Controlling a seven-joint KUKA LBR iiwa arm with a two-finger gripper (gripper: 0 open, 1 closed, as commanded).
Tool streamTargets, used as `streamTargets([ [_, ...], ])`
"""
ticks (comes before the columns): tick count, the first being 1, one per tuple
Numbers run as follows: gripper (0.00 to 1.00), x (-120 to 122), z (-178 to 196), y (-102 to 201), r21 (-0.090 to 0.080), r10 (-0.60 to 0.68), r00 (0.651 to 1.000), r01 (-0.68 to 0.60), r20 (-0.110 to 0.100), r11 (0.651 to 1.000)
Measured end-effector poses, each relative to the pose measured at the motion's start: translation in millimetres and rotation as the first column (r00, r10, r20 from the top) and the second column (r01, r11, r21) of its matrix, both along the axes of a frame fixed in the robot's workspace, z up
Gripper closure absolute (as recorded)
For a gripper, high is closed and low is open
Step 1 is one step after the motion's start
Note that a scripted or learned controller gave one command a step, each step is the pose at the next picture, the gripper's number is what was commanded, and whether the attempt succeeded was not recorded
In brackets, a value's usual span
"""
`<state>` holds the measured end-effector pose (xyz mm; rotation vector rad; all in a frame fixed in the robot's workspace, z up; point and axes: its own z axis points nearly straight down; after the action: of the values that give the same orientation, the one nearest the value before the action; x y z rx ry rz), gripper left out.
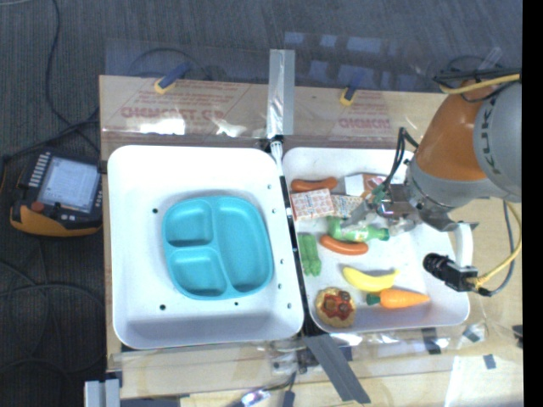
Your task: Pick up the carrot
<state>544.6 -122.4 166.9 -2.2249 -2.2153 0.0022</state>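
The arm [475,151] runs off the right edge of the frame, so you can't see its upper part, and it covers the upper right corner of the right bin [441,316]. The gripper [379,208] sits in the clutter in the middle of that bin, and it's too small and mixed in with the toys to tell how its fingers stand or whether they touch anything. The printed packet [310,203] is too blurry to read, and the green thing [361,231] under the gripper is partly hidden, so no clue what it is.
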Motion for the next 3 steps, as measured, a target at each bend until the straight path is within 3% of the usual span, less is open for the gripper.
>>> streamTargets([
  [1, 0.00, -62, -47, 4, 0.002, 0.109, 0.994, -0.109, -0.002, 0.994],
  [2, 0.00, -61, 4, -47, -0.002, -0.142, 0.990, 0.142, -0.001, 0.990],
  [3, 0.00, -62, -69, 21, 0.002, 0.158, 0.987, -0.158, -0.002, 0.987],
])
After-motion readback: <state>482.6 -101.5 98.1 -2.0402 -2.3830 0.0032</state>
